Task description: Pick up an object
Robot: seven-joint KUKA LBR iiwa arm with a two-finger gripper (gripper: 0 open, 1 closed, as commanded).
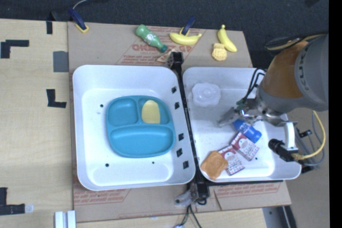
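Note:
My gripper [235, 116] hangs low in the right bin [267, 171], with the grey and orange arm [291, 80] reaching in from the right. A small blue bottle-like object [248, 131] lies just below and to the right of the gripper tip, touching or nearly touching it. Red-and-white packets [241, 151] lie in front of it, and an orange-brown flat piece [214, 164] sits at the bin's near left corner. A clear plastic cup [206, 94] rests at the back left of this bin.
The left bin [91, 168] holds a blue divided plate [133, 133] with a yellow piece [150, 112] in one compartment. Behind the bins on cardboard lie a green bottle [150, 38], two bananas [184, 38] [227, 40] and a corn piece [218, 52].

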